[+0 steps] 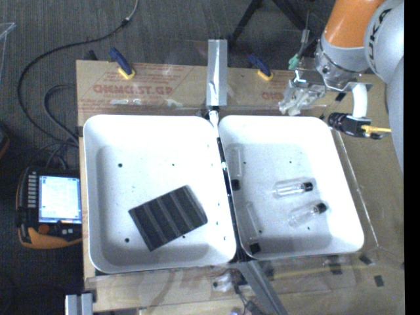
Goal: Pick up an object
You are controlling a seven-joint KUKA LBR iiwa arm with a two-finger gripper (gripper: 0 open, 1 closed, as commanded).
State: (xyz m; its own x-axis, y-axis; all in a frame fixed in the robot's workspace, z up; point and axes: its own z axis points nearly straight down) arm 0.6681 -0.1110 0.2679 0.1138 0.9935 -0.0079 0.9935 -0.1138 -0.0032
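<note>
Jaws (pixel 300 101) parked above back rim of right bin (pixel 341 176), approx 12 o'clock of bin centre, over the wood table (pixel 151 87) edge. Open or clenched: cannot tell, clear plastic parts blur together. Nothing visibly held.

Candidates, right bin:
- vial (pixel 293 188), clear w/ dark cap. Lies approx 6 o'clock from jaws, well apart. Long axis roughly 9–3, slight rise toward 3. Cap end points approx 3 o'clock.
- second vial (pixel 306 214), just beside first, further toward 6. Long axis approx 8–2, cap end pointing approx 2 o'clock.
- two clear pieces along left wall of right bin, hard to make out.

Left bin (pixel 98 149):
- ribbed black block (pixel 168 216), flat, approx 8 o'clock from jaws, far side of divider. Long axis approx 8–2.

Judgement: first vial nearest to jaws; move = travel toward 6 o'clock, then descend. Closing line prob. best set across vial's short axis, i.e. approx 12–6. Round, clear, likely to roll or slip; neighbour vial close enough to get nudged.
</note>
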